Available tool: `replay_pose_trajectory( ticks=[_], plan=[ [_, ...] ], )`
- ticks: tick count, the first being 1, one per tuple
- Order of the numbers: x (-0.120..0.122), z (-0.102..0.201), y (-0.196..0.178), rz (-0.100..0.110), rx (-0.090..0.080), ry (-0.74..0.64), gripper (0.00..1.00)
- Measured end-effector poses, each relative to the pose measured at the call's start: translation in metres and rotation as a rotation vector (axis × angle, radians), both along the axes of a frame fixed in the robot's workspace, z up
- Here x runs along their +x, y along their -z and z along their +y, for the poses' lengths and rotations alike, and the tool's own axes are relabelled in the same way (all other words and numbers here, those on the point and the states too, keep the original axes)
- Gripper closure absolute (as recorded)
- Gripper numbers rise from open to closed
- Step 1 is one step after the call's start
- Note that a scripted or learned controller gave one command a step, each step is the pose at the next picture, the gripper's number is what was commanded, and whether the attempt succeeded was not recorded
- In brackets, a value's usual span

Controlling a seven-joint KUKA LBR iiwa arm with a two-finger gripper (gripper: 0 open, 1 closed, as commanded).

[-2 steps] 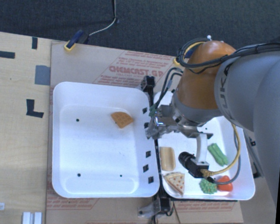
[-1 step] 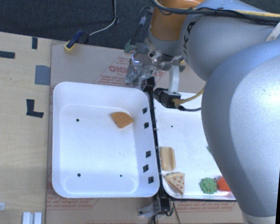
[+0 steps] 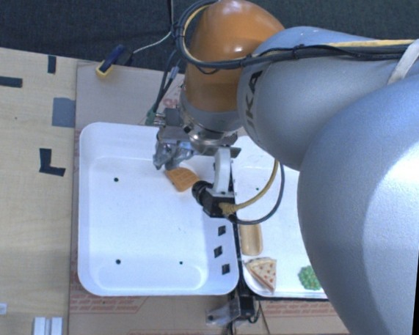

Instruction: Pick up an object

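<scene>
1. The grey arm is seen reaching in from the right, and its orange band stands above the wrist, over the far part of the left bin.
2. The hand is lowered to the upper area of the left bin, close to its far wall.
3. A small tan waffle-like piece (the task's thing, as it seems) lies on the floor of the left bin, just below and beside the hand; it is not seen between the fingers.
4. Whether the hand is spread or pressed together cannot be told, because the wrist covers it from above.
5. In the right bin three things are seen near its front edge: a bun-like piece, a triangular slice like pizza, and a green thing partly hidden by the arm.
6. Both bins rest on a cardboard sheet laid on the wooden counter.
7. A yellow and blue object lies at the far edge of the counter, well apart from the bins.
</scene>
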State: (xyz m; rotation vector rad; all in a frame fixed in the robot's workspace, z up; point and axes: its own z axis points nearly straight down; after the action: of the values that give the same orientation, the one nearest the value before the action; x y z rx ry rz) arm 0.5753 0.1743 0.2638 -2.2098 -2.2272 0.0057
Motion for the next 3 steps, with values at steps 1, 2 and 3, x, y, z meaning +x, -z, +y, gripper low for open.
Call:
replay_pose_trajectory(
  ticks=[1,2,3],
  plan=[
    [0.016,0.062,0.093,0.005,-0.003,0.002,1.00],
    [-0.084,0.008,0.051,0.003,-0.003,0.011,1.00],
    [-0.080,0.011,0.053,-0.002,-0.002,0.008,0.00]
  ],
)
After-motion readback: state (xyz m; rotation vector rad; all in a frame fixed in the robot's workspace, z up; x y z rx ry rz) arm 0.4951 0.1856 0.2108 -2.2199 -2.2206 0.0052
